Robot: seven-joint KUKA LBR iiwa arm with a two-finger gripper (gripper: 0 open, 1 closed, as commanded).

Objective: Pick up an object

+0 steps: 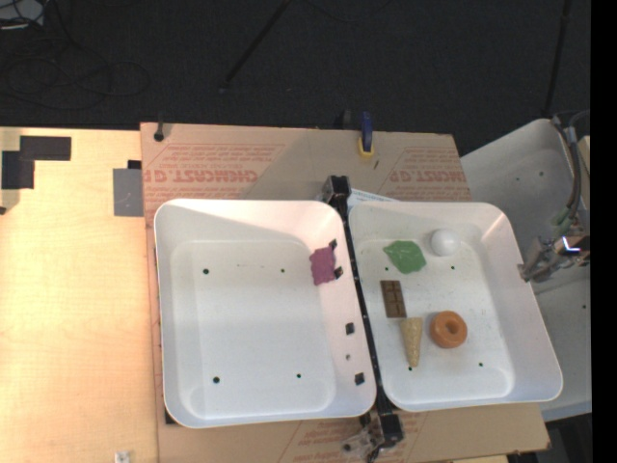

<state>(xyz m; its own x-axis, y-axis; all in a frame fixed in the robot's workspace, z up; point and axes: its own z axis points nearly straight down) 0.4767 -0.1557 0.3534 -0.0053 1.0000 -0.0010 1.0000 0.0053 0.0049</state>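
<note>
Two white bins sit side by side on a cardboard sheet (241, 167) with their inner walls touching. The loose things are almost all in the right bin (525, 355).

The cone (413, 341) lies on that bin's floor near the middle. Its long axis runs nearly straight up and down the view, with the wide end toward the far side and the tip pointing at the near wall. Just beside it on the right is the donut (448, 329), lying flat with its hole facing up; whether the two touch is hard to say.

The brown bar (391, 298) lies just beyond the cone's wide end. It is also lengthwise along the view's vertical, leaning slightly left at its far end, close to the bin's left wall.

Farther back is the green lump (405, 256), irregular with no clear axis. The white ball (443, 242) is near it on the right — apart from it, toward the far wall.

The left bin (183, 355) holds one thing: a purple piece (324, 265), resting up against the sloped right wall, its longer side roughly vertical in the view.

At the right edge, outside the right bin, a small dark cluster of parts with wires looks like the gripper (554, 256). It is well apart from every object — too small and blurred to tell whether it is open or closed.
</note>
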